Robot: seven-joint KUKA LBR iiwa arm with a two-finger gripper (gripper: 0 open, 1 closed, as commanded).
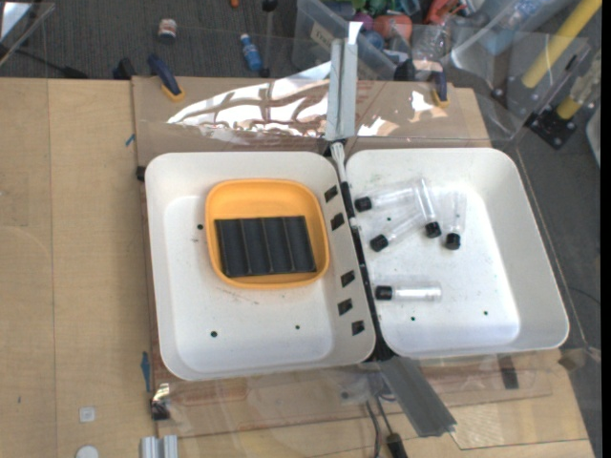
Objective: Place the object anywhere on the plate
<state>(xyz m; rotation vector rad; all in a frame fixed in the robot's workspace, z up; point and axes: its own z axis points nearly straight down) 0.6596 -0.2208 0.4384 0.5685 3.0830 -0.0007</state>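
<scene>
Two white bins [181,351] sit on the worktop [57,256], left holding an orange plate [267,195], right holding clear tubes [410,294] awaiting pickup; tool state cannot be told.

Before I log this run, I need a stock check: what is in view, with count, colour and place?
Bins: two, white, side by side on the bench; left bin, right bin.
Plate: one, orange, in the left bin.
Ridged insert: one, black, lying on the plate.
Vials: five, clear with black caps, in the right bin; four clustered near the top, one apart lower down.
Clips: several, black, along the divide between the bins.
Storage tub: one, clear, with mixed coloured items, beyond the bins.
Bench: one, light wood.
</scene>
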